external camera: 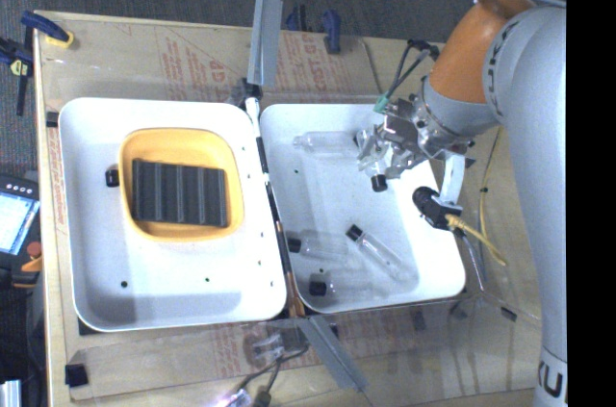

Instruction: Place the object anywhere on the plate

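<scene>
I see two white bins: the left bin (87, 290) carries a yellow plate (180, 145) with a dark grey ribbed rack (180, 192) on it. In the right bin (438, 275) lie clear tubes with black caps (371, 246). The arm (534, 107) is grey with an orange band (476, 49). The bench (154, 59) is tan with faint red print; blue clamps (330, 28) sit at its far edge.

2 white bins (87, 299), 1 yellow plate (183, 145), 1 dark ridged block (180, 191), 3 clear black-capped tubes (375, 249), 1 arm (520, 88).
</scene>
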### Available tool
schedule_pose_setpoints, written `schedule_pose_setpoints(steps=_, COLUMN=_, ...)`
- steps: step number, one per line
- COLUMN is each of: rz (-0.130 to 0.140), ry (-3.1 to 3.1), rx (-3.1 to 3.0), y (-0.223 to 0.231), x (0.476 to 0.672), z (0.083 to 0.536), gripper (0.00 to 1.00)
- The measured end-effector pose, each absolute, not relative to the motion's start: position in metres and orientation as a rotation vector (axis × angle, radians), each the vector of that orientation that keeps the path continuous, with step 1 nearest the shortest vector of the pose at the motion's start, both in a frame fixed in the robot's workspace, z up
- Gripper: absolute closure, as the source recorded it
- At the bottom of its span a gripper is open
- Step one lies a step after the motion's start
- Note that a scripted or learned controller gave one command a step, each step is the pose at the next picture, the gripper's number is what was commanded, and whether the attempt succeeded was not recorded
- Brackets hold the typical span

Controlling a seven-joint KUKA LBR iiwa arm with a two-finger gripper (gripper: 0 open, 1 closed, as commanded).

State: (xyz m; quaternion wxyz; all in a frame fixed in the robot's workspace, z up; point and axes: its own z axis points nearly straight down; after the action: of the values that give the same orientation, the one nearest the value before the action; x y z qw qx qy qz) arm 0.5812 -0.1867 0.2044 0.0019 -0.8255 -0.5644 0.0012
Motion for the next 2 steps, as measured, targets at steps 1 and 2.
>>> schedule_pose_setpoints(steps=1, rz=0.004, ry=-1.622, rx=-2.687, y=-0.122, x=0.587, z=0.218, gripper=1.0)
schedule_pose_setpoints(steps=2, rz=0.004, ry=-1.879, rx=-2.515, y=-0.037, x=0.62, z=0.235, gripper=1.0)
